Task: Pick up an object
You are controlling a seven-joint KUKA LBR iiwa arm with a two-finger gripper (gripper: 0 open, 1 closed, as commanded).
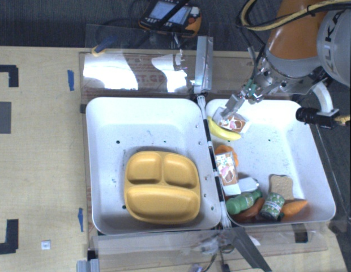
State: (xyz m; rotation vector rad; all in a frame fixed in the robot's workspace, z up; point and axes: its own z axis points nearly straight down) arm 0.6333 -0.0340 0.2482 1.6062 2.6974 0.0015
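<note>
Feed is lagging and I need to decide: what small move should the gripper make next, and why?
Probably a short, straight descent. The gripper sits directly over the banana and the small packet at the right bin's upper-left corner, and nothing shows between its fingers, so no grasp looks made yet.

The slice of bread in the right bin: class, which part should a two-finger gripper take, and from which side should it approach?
Probably its upper half, from above. The slice of bread leans near the right bin front, its top edge free, while the green can and orange vegetable crowd its base. Close across its thin faces.
</note>
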